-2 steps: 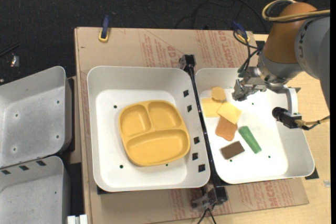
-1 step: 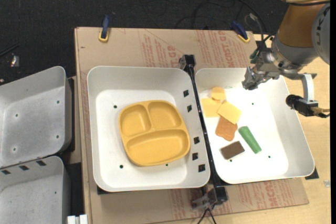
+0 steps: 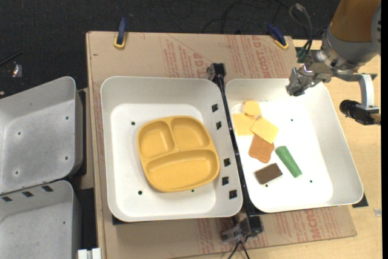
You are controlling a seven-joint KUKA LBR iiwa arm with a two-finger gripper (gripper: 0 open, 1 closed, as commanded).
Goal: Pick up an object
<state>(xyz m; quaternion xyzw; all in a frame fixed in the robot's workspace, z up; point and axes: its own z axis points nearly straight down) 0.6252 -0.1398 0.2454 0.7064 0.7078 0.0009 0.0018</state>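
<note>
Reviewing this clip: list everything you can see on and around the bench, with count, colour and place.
White bins: 2, white, side by side on the board; left bin, right bin.
Divided tray: 1, yellow, in the left bin.
Yellow pieces: about 3, pale yellow, clustered upper left in the right bin, overlapping.
Orange piece: 1, orange-brown, just below the yellow ones.
Green block: 1, green, right of the orange piece.
Brown block: 1, dark brown, below the orange piece.
Clamps: 2, blue and yellow, on the board's far edge.
Spare bins: 2, white, far left.
Arm: 1, grey and orange, upper right.
Tool: 1, over the right bin's far rim.
</note>
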